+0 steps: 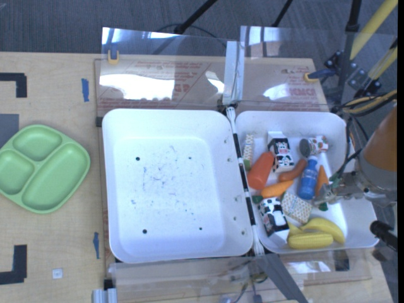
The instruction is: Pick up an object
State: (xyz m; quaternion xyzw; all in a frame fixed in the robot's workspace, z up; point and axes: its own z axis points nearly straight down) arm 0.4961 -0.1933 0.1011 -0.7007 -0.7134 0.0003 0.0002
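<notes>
The gripper (331, 193) hung over the right bin (336, 126), beside a blue bottle (308, 180) and 2 bananas (315, 233).

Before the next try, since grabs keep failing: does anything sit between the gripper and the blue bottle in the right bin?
Nothing visible does. The gripper sits at the right bin's right side, right next to the blue bottle. The other items lie on the bottle's far side or nearer the front: the orange carrot to its left, the bananas below.
</notes>
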